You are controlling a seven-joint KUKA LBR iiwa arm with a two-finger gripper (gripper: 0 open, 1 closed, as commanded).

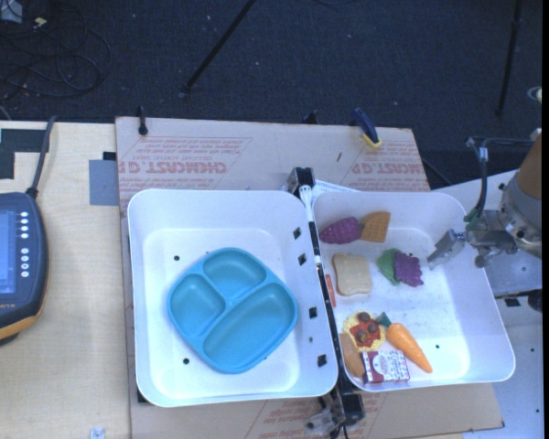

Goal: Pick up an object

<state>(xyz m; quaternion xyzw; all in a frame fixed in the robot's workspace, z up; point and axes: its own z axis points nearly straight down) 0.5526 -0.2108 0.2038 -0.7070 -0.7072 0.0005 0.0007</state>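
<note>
The right bin [480,337] holds several toy foods: a purple grape bunch [340,230], an orange wedge [376,226], a bread slice [352,273], a green and purple vegetable [401,268], a carrot [408,347], a red carton [384,367] and a small colourful piece [366,329]. My gripper [459,252] hangs over the right bin's right side, just right of the green and purple vegetable and apart from it. It looks open, with nothing between its fingers. The arm [526,204] comes in from the right edge.
The left bin [156,245] holds a blue divided plate [232,309]. A black divider [313,273] runs between the bins. A teach pendant [7,263] lies on the bench at the far left. Bare white floor shows in the right bin below the gripper.
</note>
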